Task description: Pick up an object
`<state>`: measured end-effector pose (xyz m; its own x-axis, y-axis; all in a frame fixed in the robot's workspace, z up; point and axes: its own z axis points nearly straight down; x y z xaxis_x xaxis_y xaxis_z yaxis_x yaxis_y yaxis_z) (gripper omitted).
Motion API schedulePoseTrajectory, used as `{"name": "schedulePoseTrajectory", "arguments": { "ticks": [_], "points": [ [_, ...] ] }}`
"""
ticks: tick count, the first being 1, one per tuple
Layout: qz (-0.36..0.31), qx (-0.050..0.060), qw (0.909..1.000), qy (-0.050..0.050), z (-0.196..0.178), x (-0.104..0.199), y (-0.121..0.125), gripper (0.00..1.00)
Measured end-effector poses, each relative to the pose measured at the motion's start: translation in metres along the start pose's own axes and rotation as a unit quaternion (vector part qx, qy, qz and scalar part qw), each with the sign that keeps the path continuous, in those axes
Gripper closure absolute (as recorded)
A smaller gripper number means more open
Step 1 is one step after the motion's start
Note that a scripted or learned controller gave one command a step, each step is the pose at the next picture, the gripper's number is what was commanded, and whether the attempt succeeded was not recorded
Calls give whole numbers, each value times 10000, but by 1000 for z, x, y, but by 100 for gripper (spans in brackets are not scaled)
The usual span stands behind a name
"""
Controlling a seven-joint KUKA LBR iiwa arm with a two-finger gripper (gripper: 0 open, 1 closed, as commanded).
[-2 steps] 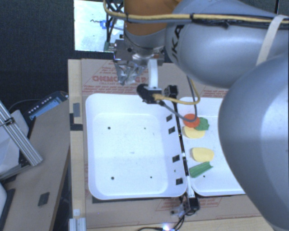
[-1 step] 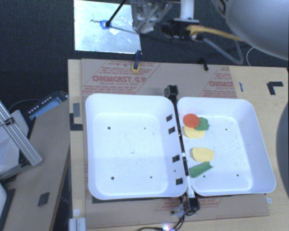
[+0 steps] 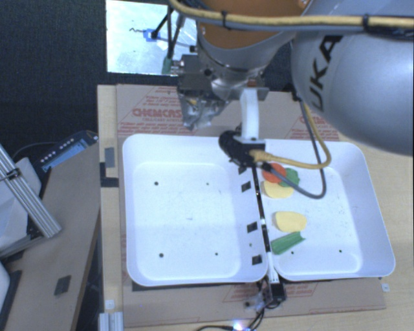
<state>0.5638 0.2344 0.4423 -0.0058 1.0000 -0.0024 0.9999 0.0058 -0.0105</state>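
The gripper (image 3: 196, 115) hangs above the far rim of the left bin (image 3: 129, 194), over the printed cardboard (image 3: 149, 106) that lies under both bins; whether it is spread or pressed together cannot be told from this angle, and nothing is seen pinched in it. Just to its right a white bracket (image 3: 250, 119) drops from the wrist to a black fitting (image 3: 233, 147), which sits over the divide between the bins at their far end. Above, the orange band (image 3: 239, 19) tops the wrist, and the grey arm (image 3: 349, 71) sweeps in from the upper right. A yellow cable (image 3: 314, 163) and a grey cable (image 3: 315, 191) loop out from the fitting over the right bin (image 3: 372, 213). All the objects lie in that right bin, close to its left wall and well apart from the gripper: a red piece (image 3: 277, 170) touching a green piece (image 3: 291, 175) at the far end, a yellow piece (image 3: 278, 191) just in front of them and partly crossed by the grey cable, a second yellow piece (image 3: 289, 221) nearer the camera, and a green strip (image 3: 286, 242) lying at a slant just beside it. To the left of the bench, a blue-and-black device (image 3: 65, 150) and a metal rail (image 3: 26, 200) stand off the cardboard.
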Motion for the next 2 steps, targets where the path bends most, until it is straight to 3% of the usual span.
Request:
{"name": "schedulePoseTrajectory", "arguments": {
  "ticks": [1, 2],
  "points": [
    [29, -109, 9999, 26, -29, -2, 108, 100],
    [-18, -68, 10000, 36, -61, 1, -16, 100]
  ]
}}
